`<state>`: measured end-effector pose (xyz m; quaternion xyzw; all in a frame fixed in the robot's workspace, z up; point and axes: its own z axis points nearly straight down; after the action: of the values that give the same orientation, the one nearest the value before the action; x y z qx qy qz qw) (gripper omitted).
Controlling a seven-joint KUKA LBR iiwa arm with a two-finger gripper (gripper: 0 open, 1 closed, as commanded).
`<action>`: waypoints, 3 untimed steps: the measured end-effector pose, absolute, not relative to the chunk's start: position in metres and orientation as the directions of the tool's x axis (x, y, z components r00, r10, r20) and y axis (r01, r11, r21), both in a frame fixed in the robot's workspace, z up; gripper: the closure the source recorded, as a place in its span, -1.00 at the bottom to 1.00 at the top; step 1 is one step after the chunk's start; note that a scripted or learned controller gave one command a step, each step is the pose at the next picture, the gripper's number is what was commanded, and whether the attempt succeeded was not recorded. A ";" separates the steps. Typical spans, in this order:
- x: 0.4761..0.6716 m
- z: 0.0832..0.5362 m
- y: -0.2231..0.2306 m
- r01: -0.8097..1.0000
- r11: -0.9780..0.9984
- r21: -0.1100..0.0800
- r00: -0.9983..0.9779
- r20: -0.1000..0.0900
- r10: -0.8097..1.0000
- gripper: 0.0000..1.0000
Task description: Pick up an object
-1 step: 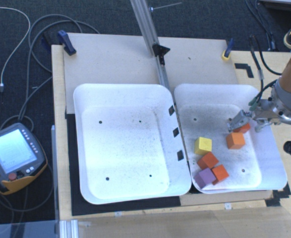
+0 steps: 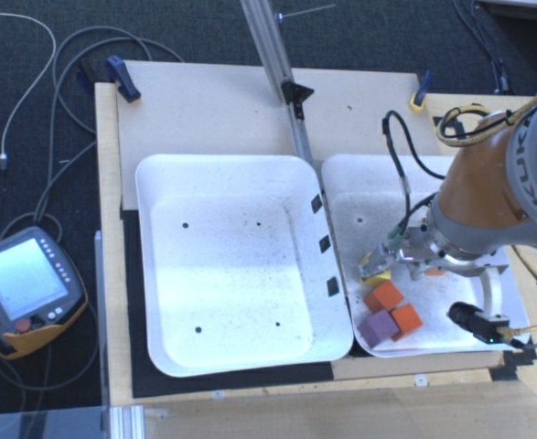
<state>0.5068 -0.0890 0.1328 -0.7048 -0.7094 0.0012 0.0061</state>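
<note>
The arm reaches in from the right over the right bin (image 2: 359, 183), its orange band and grey wrist covering the bin's right half. The gripper (image 2: 398, 262) points down into the bin near its middle, just above a yellow object (image 2: 374, 264) that peeks out at its left side. Two orange blocks lie close in front of it, one (image 2: 384, 295) directly below the gripper and one (image 2: 406, 319) nearer the front rim. A purple block (image 2: 374, 329) rests against the front left corner. The wrist hides the fingers.
The left bin (image 2: 163, 190) stands beside the right one, its rim touching it along the middle. A slanted metal pole (image 2: 270, 39) rises behind the bins. Black cables (image 2: 398, 158) hang from the arm over the right bin's back. A teach pendant (image 2: 23, 286) lies on the floor, left.
</note>
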 end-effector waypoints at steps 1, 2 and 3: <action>0.510 0.148 -0.094 1.000 0.001 0.003 -0.001 0.001 1.000 1.00; 0.510 0.147 -0.094 1.000 0.000 0.002 0.000 0.001 1.000 -1.00; 0.535 0.186 -0.150 1.000 -0.003 0.007 0.003 -0.004 1.000 -1.00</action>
<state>0.5355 -0.1504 0.1857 -0.7081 -0.7061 -0.0008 -0.0039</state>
